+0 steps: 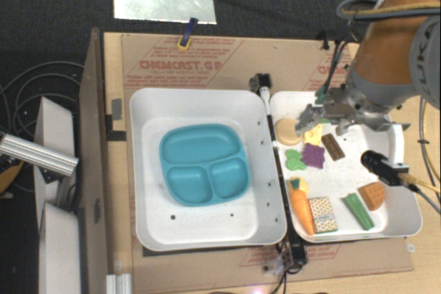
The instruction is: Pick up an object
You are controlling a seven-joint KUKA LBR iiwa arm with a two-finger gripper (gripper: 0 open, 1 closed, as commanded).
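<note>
Gripper over the far left corner of the right bin, toys spread nearer the camera.

The gripper (308,122) hangs low at the far end of the right bin (406,217); whether it is apart or together I cannot tell; just beside it sits a tan round piece (287,130), a yellow piece (315,133) under it; the brown bar (332,147) lies just toward the camera, its long axis slanting; the carrot (302,210) is well apart, lengthwise along the bin's left wall.
</note>
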